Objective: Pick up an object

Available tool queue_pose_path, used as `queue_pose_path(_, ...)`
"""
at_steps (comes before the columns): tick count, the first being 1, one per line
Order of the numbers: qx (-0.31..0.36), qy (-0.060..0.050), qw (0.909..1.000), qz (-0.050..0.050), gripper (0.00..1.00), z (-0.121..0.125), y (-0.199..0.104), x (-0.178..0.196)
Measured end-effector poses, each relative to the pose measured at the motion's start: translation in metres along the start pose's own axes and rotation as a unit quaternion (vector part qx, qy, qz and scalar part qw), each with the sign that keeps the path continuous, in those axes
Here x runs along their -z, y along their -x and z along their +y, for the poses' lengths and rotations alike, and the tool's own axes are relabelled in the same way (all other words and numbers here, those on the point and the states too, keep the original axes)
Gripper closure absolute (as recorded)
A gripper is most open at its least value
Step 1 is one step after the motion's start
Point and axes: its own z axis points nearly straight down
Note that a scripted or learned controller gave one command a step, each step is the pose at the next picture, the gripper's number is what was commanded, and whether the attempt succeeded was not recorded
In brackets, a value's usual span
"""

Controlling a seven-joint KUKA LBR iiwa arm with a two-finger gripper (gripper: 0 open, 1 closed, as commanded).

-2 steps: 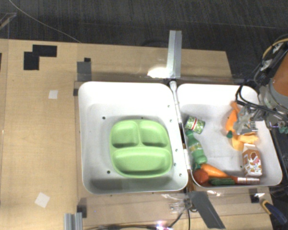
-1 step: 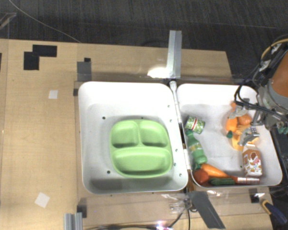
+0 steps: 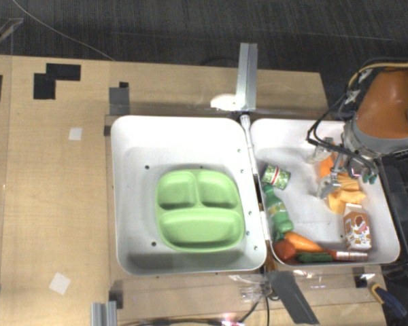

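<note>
Carrot [image 3: 304, 242] and a red-capped marker-like stick [image 3: 340, 255] lie along the near wall of the right bin [image 3: 292, 141], closest to the lens. Claw [image 3: 333, 178] sits low in that bin's right half, directly over a cluster of orange wedge-shaped pieces [image 3: 345, 197]; whether it is spread or pressed together I cannot tell, since the wrist hides it from above. Nothing visibly pinched.

Step, as I judge it: descent onto a candidate, grasp not yet confirmed. Next move calls for closing on one wedge and lifting straight up, clear of the small carton [image 3: 357, 231] just near of it.

Orange pieces: no clear long axis, piled loosely. Carrot's long axis runs left-right, tip toward the right.

Outward: small can [image 3: 276, 176] and green bottle [image 3: 277, 212] by the bin's left wall. Left bin [image 3: 129, 182] holds a green divided tray [image 3: 200, 209]. Both bins rest on the table [image 3: 41, 202].
</note>
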Motion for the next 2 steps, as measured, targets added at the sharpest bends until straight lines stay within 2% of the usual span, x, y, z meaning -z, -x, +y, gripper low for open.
queue_pose_path(1,0.172,0.000,0.9850,0.002,0.00,-0.022,-0.106,0.002)
queue_pose_path(2,0.319,-0.001,0.9476,-0.002,0.00,0.049,-0.114,0.003)
